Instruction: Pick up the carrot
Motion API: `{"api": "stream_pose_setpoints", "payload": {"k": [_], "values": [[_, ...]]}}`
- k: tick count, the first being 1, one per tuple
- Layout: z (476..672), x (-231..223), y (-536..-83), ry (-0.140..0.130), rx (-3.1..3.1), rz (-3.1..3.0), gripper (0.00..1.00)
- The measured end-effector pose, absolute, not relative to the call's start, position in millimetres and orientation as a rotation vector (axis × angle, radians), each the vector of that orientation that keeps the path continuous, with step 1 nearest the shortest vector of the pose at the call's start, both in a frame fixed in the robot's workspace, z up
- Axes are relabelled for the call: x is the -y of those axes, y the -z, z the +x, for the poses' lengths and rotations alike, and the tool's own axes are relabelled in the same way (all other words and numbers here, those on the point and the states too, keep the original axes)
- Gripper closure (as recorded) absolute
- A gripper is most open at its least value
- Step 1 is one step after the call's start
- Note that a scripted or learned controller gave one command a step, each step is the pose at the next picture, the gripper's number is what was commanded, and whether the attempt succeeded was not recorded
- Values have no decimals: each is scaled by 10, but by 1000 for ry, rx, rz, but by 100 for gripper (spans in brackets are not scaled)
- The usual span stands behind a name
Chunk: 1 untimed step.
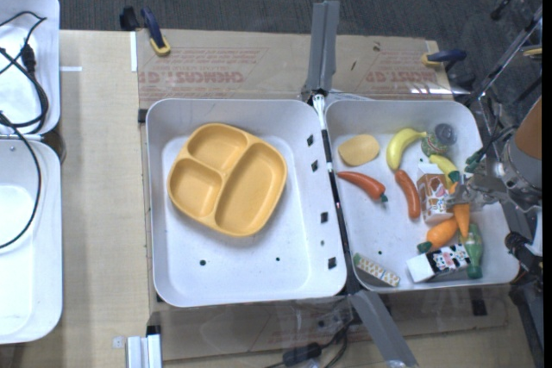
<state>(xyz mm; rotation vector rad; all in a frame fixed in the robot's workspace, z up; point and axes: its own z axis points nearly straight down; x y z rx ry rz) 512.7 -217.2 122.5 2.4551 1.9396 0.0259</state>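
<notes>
The carrot point(463, 220), orange with a green top, lies near the right wall of the right bin point(379, 233), its leafy end toward the front. A second, stubbier orange vegetable point(441, 232) lies against its left side. My gripper point(477, 185) hangs low over the right bin's right edge, just above and behind the carrot's orange tip. It is dark and partly blends with the clutter there. The arm's orange band shows at the frame's right edge.
The right bin also holds two red chillies point(362, 183) point(409, 194), a banana point(400, 146), a tan potato point(359, 150), a printed packet point(432, 194), a small carton point(442, 262) and a cracker bar point(377, 270). A yellow divided plate point(227, 177) sits in the left bin.
</notes>
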Motion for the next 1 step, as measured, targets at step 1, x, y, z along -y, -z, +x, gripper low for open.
{"api": "stream_pose_setpoints", "payload": {"k": [1], "values": [[5210,1663,-1918,3,-1810,2569,100]]}}
